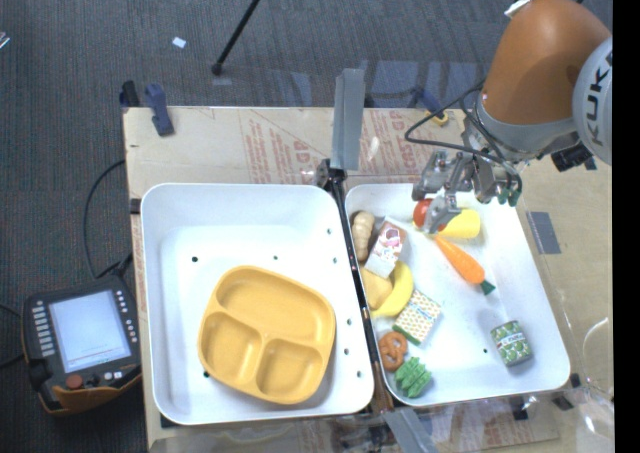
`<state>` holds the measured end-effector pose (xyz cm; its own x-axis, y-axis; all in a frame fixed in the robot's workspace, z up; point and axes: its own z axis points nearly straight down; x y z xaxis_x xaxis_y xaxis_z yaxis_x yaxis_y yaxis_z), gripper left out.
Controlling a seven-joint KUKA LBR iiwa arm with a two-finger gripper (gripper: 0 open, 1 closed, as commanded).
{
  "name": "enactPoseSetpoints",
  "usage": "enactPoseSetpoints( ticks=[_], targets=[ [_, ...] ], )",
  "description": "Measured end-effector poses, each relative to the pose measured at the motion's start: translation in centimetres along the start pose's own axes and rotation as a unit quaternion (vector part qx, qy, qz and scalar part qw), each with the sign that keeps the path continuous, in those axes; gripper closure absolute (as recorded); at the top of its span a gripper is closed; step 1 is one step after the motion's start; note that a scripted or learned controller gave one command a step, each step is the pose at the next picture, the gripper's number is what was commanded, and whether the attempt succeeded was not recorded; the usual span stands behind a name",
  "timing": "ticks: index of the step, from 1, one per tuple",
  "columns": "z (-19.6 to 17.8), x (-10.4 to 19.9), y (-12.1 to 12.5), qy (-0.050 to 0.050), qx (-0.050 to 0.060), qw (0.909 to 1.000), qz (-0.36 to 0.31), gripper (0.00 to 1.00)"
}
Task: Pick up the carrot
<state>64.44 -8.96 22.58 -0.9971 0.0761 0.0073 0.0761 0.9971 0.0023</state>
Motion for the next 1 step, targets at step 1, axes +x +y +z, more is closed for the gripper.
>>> enactPoseSetpoints(
  ticks=[1],
  targets=[
    [10.01,4.72,-5.88,0.003,-0.001,0.9913,-0.132,1.00]
  ],
)
